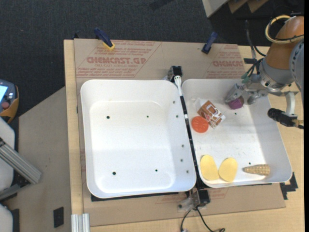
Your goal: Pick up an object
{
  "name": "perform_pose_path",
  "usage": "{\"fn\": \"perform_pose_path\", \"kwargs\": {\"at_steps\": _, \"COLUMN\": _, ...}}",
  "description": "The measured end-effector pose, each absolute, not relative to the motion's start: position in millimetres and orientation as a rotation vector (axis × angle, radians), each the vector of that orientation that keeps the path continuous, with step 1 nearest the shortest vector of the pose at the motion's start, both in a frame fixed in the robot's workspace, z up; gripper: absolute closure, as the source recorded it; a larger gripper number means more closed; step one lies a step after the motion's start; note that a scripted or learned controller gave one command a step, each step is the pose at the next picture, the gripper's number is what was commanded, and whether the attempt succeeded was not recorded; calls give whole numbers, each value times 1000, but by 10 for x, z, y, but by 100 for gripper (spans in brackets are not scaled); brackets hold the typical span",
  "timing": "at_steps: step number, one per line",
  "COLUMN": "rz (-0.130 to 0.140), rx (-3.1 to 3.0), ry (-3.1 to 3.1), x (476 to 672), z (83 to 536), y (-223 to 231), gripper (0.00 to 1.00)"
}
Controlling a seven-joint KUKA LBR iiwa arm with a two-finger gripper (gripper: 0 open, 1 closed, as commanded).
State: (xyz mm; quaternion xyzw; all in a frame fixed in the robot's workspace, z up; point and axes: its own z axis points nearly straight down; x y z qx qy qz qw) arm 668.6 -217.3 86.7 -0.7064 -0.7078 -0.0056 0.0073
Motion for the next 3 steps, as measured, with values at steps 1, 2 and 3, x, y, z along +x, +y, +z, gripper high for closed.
{"fn": "perform_pose_path", "kwargs": {"at_steps": 1, "rz": -8, "rx": -2217, "ry": -2226, "x": 6689, "z": 975, "y": -2201, "gripper": 100}}
{"fn": "perform_pose_path", "kwargs": {"at_steps": 2, "rz": -16, "rx": -2219, "ry": -2239, "x": 6687, "z": 2010, "y": -1397, "gripper": 100}}
{"fn": "perform_pose_path", "kwargs": {"at_steps": 3, "rz": -5, "rx": -2211, "ry": -2228, "x": 6437, "z": 2222, "y": -670, "gripper": 100}}
